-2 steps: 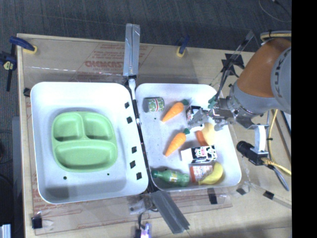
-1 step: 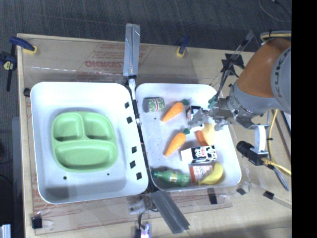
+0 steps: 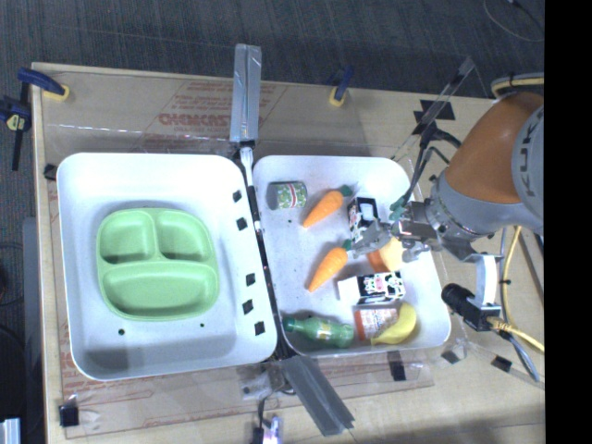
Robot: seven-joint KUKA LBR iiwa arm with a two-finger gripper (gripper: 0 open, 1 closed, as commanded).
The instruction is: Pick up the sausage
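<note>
Nearest the front wall of the right bin lie a green bottle and banana. Farther back, my gripper hangs over clutter; its opening I cannot tell. I cannot pick out the sausage there.

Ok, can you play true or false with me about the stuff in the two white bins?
1. The green divided plate lies in the left bin. True.
2. There are three carrots. False: two carrots show, one near the top of the right bin and one lower, towards the middle.
3. The banana lies in the left bin. False: it is at the right bin's lower right corner.
4. A green bottle lies on its side along the right bin's bottom edge. True.
5. The small can is beside the banana. False: it is near the right bin's top left corner.
6. The gripper is over the right bin. True.
</note>
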